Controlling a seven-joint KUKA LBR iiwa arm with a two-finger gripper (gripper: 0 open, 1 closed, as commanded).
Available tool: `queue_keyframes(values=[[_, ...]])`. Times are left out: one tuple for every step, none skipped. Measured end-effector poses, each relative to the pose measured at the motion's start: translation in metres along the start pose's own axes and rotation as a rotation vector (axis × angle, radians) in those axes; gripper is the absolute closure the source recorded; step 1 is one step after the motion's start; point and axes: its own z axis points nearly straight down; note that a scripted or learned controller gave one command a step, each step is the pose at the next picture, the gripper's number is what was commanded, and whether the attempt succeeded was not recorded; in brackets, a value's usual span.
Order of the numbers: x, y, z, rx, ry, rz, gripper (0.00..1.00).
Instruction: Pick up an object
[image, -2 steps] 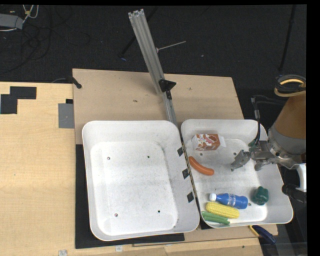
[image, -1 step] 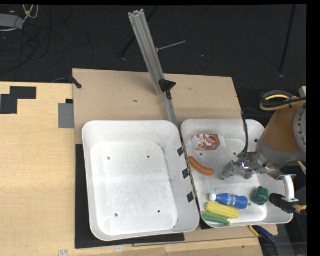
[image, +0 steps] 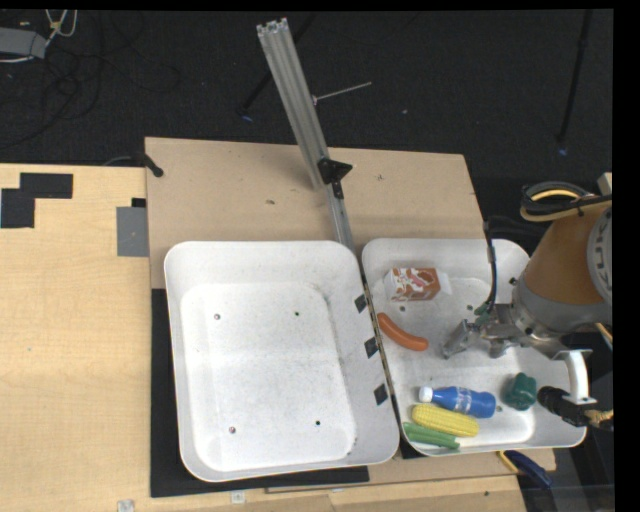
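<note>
In the right bin (image: 470, 255) lie a red-and-white packet (image: 413, 283), an orange sausage (image: 402, 334), a blue bottle with a white cap (image: 459, 400), a yellow corn cob (image: 446, 421) on a green strip, and a dark green object (image: 520, 391). My gripper (image: 462, 341) hangs low over the middle of that bin, to the right of the sausage and above the bottle. Nothing shows between its fingers. The arm's orange band (image: 560, 265) rises behind it at the right.
The left bin (image: 190, 265) sits beside the right one, with black clips along the shared rim. A slanted metal rail (image: 300, 105) stands behind the bins. Wooden board lies beyond the bins; cables hang at the right edge.
</note>
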Motion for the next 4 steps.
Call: queue_keyframes(values=[[-0.001, 0.0, -0.01, 0.001, 0.001, 0.005, 1.0], [0.005, 0.006, -0.056, -0.004, -0.001, -0.007, 1.0], [0.002, 0.009, -0.099, -0.004, -0.001, -0.007, 1.0], [0.003, 0.013, -0.162, -0.006, -0.002, -0.008, 1.0]])
